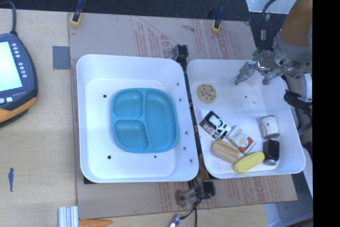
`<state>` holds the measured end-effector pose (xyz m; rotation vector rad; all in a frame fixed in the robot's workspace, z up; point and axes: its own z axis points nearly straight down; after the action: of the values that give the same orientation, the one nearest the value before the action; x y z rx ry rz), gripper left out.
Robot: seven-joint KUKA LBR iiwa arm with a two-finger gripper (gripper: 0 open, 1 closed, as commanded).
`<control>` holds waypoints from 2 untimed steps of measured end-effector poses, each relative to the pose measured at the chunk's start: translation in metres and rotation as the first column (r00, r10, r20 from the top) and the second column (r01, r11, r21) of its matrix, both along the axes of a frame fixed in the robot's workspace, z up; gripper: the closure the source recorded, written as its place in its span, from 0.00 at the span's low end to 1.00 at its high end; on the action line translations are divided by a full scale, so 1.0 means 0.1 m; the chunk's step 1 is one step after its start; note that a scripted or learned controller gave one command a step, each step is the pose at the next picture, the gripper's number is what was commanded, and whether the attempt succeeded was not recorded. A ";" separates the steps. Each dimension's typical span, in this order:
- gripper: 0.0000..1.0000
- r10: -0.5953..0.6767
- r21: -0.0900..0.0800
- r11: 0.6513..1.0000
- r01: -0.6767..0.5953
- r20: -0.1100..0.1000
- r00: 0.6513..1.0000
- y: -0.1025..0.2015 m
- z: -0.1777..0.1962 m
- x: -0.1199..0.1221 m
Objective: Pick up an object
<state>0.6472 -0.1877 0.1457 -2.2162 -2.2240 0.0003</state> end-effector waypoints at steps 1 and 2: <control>0.00 0.000 -0.002 1.000 0.000 -0.003 1.000 0.17 0.31 -0.91; 0.00 0.001 -0.003 1.000 -0.001 -0.004 1.000 -0.25 -0.24 -1.13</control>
<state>0.5340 -0.2127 0.1215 -2.2141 -2.2251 0.0074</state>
